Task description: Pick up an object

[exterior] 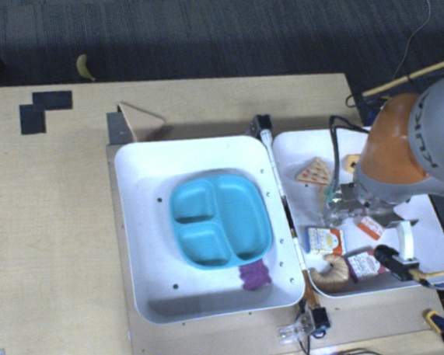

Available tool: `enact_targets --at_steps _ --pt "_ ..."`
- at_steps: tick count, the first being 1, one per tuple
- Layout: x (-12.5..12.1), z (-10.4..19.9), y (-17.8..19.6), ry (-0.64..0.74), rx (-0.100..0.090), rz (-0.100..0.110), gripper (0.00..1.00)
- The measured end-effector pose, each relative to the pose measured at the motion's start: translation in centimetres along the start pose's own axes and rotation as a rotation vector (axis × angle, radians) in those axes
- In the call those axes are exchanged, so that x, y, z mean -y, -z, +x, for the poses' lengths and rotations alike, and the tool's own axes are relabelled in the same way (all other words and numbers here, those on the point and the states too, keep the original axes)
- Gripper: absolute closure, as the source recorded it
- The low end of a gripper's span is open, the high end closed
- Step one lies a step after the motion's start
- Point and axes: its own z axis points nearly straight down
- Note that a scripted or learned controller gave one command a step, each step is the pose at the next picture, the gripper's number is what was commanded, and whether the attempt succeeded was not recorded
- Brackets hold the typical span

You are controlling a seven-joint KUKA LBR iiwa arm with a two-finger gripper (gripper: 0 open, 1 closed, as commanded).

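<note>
Hovering low in the right bin (436,214), claw (348,209) poised over a small orange-and-white packet (323,240); finger spread impossible to tell. Best centred squarely above the packet before closing, clear of neighbouring clutter.

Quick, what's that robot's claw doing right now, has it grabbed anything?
Gripper: low over the right bin; open, shut or holding something cannot be told.

Tan bench (49,252) bears two white bins (146,242).
</note>
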Motion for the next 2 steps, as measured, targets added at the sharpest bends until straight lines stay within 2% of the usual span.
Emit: enact_targets --at_steps 1,2 --pt "0.0 0.0 0.0 0.000 0.000 0.000 0.00" --pt "-0.1 0.1 1.1 0.002 -0.001 -0.003 1.00"
